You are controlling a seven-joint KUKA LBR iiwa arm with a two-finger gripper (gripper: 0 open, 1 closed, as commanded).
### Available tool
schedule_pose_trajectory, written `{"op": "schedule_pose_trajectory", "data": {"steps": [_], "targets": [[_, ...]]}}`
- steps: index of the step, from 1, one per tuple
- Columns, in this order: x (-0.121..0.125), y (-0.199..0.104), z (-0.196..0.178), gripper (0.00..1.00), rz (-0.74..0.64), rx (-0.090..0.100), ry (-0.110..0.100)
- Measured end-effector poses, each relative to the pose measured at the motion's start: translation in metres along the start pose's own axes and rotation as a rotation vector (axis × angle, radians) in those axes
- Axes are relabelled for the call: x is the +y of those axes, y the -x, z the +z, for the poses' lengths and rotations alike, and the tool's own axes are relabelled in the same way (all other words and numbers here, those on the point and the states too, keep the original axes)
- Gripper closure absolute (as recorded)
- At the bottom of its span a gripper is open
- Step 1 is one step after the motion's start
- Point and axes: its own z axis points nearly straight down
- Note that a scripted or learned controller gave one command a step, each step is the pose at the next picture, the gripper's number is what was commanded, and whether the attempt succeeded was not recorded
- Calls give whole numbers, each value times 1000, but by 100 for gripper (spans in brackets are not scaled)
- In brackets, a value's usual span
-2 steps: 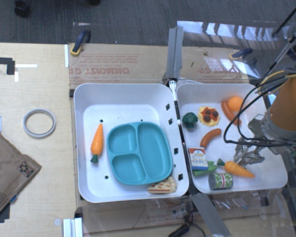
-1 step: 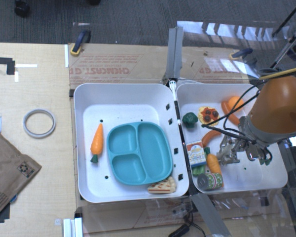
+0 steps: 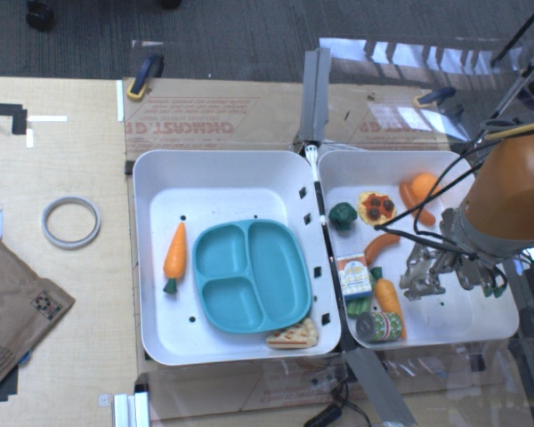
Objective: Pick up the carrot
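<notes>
The claw [image 3: 424, 278] hovers over the right bin [image 3: 481, 327] beside a carrot [image 3: 387, 296] (finger state: cannot tell), apparently positioned for a pick.

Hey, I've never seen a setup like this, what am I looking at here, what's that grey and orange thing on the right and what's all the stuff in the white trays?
This is one camera looking down at a slant on a workbench. The grey and orange thing is a robot arm reaching in from the right; its metal two-finger gripper hangs over the right white bin. I can't tell whether it grips anything.

That bin holds toy food: a small orange carrot, a green can, a little carton and a small pizza, among other pieces.

The left white bin holds a teal divided plate, a larger orange carrot beside it, and a waffle piece at the plate's near edge.

A roll of tape lies on the bench.
</notes>
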Motion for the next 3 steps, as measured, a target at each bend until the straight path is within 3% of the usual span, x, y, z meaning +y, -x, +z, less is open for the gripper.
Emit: {"op": "schedule_pose_trajectory", "data": {"steps": [1, 2, 3], "targets": [[42, 12, 26, 100, 298, 4, 1], [42, 12, 26, 0, 298, 4, 0], [42, 13, 16, 100, 295, 1, 0]]}}
